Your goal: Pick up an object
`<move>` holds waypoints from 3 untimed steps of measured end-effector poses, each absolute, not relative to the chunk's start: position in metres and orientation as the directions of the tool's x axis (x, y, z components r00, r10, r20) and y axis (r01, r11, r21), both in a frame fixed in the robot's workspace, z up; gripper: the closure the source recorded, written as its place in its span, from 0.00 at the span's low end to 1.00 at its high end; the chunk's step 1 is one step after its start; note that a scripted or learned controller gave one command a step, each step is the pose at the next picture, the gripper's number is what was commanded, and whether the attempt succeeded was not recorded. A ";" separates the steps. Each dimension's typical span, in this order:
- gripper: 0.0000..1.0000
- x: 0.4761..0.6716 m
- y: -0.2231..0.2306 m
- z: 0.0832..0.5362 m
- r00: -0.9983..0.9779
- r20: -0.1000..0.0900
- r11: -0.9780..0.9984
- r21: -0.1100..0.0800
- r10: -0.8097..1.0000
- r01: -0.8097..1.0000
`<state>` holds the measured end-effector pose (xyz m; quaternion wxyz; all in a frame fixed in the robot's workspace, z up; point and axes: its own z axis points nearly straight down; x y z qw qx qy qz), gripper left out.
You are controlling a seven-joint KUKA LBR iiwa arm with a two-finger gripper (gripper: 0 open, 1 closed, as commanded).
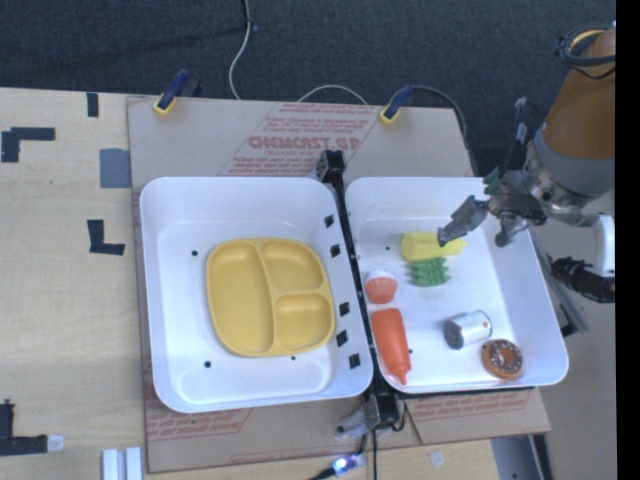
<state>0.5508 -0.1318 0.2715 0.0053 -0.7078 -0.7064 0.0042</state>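
Observation:
The right bin (520, 298) holds a yellow object (422, 246), a green ridged piece (430, 272), a small pink-orange item (380, 289), an orange carrot-like toy (392, 343), a grey cylinder (466, 329) and a brown round disc (502, 358). My gripper (478, 220) hangs over the right bin's upper right part. Its fingers (455, 226) look spread, with one dark tip reaching down to the right end of the yellow object. Nothing sits between them.
The left bin (170, 268) bears a yellow divided plate (270, 296). A black divider clip strip (342, 258) runs between the bins. Yellow-blue clamps (172, 92) (396, 102) hold the cardboard at the back. A cable (240, 38) trails behind.

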 end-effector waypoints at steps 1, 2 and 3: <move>0.00 0.553 -0.131 0.277 -0.002 0.000 0.002 -0.003 1.000 1.000; 0.00 0.545 -0.123 0.222 -0.001 0.001 0.001 -0.008 1.000 1.000; 0.00 0.545 -0.122 0.177 -0.001 0.001 0.001 -0.008 1.000 1.000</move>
